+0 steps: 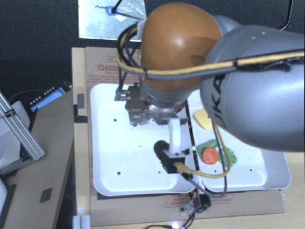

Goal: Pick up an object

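My gripper (137,114) hangs low over the upper middle of the left white bin (107,175), under the arm's big orange band. In the right bin (269,178), close to the divider between the bins, lies a yellow piece (204,119). Just below that piece sits a red round object (209,155) on something green (228,154). The arm hides much of the right bin. Nothing can be seen held in the gripper.
Both bins rest on a cardboard sheet (102,68) on the bench. A shiny metal plate (102,11) lies beyond the bins at the top. A metal frame and a small blue device (47,97) stand off to the left.
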{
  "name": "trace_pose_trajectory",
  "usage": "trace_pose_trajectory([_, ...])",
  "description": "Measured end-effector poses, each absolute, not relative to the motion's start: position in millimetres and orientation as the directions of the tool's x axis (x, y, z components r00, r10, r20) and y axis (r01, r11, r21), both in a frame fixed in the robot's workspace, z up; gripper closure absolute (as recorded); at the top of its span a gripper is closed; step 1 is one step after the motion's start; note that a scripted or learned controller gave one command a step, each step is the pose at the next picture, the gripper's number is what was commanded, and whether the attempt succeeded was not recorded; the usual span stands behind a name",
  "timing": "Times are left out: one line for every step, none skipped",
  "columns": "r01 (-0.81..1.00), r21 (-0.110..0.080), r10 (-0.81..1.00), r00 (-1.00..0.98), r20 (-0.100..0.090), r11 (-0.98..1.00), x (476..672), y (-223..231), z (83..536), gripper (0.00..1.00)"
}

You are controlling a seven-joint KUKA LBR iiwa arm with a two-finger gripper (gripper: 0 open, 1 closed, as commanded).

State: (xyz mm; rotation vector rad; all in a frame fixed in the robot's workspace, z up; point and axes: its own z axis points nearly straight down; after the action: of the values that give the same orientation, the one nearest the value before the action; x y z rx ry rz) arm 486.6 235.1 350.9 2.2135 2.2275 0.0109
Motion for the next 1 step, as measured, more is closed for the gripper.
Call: trace_pose_trajectory([1.000, 0.011, 1.000, 0.001, 0.002, -0.001, 596.4, 233.2, 373.7, 1.00])
